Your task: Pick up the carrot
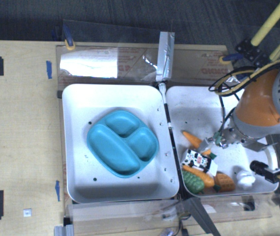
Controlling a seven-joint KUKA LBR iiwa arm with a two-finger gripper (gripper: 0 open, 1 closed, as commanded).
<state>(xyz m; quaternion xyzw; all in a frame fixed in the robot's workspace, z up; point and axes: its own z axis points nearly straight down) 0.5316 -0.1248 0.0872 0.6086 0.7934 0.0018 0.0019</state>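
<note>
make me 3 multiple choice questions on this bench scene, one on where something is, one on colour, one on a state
1. Where does the carrot nearest the gripper lie?
A. in the right bin
B. on the blue tray
C. on the bench outside the bins

2. What colour is the divided tray in the left bin?
A. red
B. blue
C. yellow

3. How does that carrot rest?
A. raised clear above the bin
B. on the tray
C. lying on the bin floor

Answers: 1 A, it lies in the right bin, near the dividing wall. 2 B, the tray is light blue. 3 C, it lies flat on the white floor, just left of the gripper.
</note>
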